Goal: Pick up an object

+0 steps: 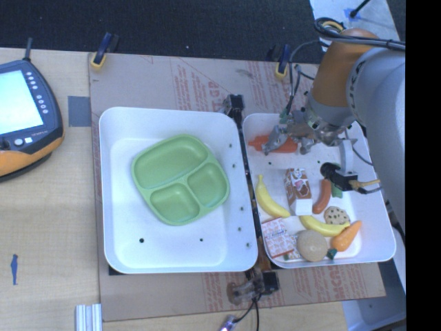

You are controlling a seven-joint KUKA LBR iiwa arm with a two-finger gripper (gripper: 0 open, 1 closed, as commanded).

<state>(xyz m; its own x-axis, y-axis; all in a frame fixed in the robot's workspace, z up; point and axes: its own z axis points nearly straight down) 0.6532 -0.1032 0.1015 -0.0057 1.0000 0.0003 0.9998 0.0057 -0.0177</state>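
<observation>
The gripper (284, 142) hangs low over the far end of the right white bin (375, 254); whether it grips cannot be told. A small orange carrot-like piece (258, 143) lies touching its left side, long axis crosswise.

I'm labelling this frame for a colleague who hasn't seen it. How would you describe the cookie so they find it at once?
Look in the right-hand shallow white bin, toward its near right corner. The small round tan cookie with dark chips lies above the curved yellow banana and beside the orange carrot. It is the only speckled piece there.
</observation>
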